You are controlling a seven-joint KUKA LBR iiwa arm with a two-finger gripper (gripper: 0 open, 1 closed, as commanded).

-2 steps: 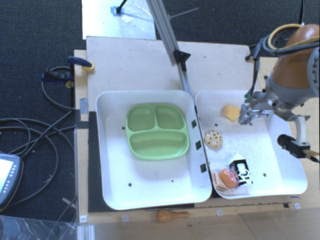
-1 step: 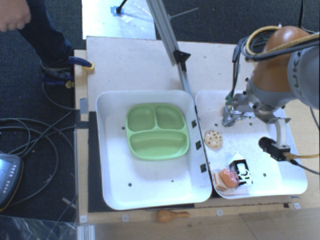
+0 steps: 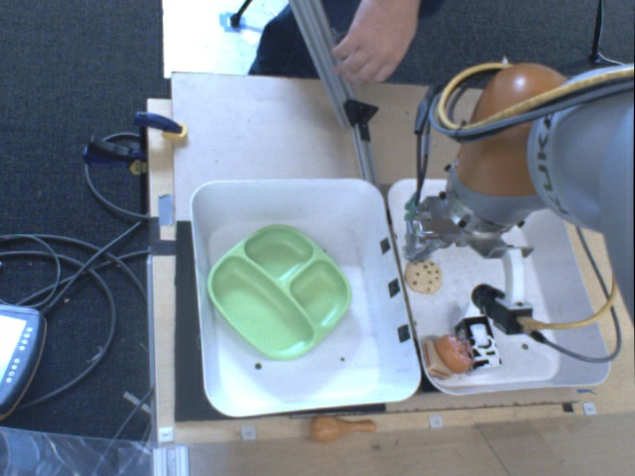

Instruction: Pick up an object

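My gripper [image 3: 421, 240] hangs over the near-left part of the right bin [image 3: 556, 365], under the arm's orange wrist band [image 3: 511, 127]. Just below it a round chocolate-chip cookie [image 3: 425, 277] lies flat on the bin floor, with a small gap between the two. At the bin's front left lies a brownish-pink toy food piece [image 3: 448, 353], touching a small black-and-white box [image 3: 482, 342]. In the left bin [image 3: 298, 201] rests a green divided plate [image 3: 280, 291]. Nothing shows between the gripper's tips.
A black plug on a yellow cable [image 3: 502, 312] hangs from the arm over the right bin. A person's hand [image 3: 371, 46] and a slanted metal pole [image 3: 322, 43] are at the back. A wooden piece [image 3: 342, 427] lies on the bench's front edge. Cables and a clamp [image 3: 149, 137] lie to the left.
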